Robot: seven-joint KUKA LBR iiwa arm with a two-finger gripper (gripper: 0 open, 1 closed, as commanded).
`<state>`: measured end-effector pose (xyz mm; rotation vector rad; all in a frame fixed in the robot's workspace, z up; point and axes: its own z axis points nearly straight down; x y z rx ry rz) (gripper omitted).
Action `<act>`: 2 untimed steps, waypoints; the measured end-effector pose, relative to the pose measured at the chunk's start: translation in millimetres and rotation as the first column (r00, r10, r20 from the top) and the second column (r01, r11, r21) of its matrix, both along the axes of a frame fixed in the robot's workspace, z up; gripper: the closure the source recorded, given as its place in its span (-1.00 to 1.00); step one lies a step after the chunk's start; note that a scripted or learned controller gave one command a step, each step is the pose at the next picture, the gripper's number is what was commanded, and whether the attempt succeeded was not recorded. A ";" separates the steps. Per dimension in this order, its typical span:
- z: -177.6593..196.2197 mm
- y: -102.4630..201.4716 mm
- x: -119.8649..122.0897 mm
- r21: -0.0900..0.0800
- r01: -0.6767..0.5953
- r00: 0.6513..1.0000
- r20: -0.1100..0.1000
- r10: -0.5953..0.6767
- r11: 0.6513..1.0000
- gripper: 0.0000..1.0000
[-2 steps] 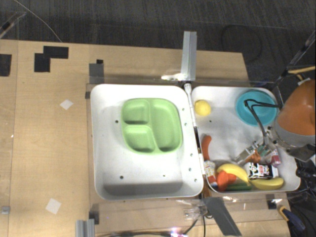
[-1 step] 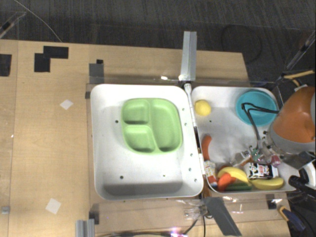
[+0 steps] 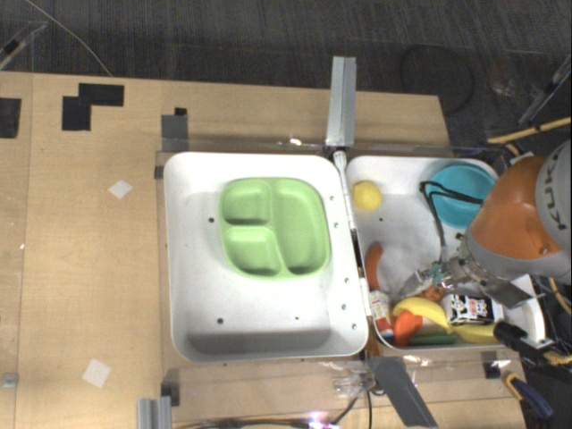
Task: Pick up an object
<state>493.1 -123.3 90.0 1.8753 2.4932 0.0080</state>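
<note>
The gripper (image 3: 440, 277) hangs low in the right bin (image 3: 402, 231), just above the banana (image 3: 420, 309); I cannot tell how its jaws stand. The banana lies at the bin's near edge, crowded by a carrot (image 3: 406, 327) beside it. It looks light, smooth and curved, likely to slip; I'd take it across the middle.
</note>
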 end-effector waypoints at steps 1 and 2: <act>0.1 10.6 0.1 -0.001 -0.013 1.000 0.000 0.013 1.000 -1.00; 0.3 27.8 0.2 -0.001 -0.039 0.999 0.000 0.039 0.999 -1.00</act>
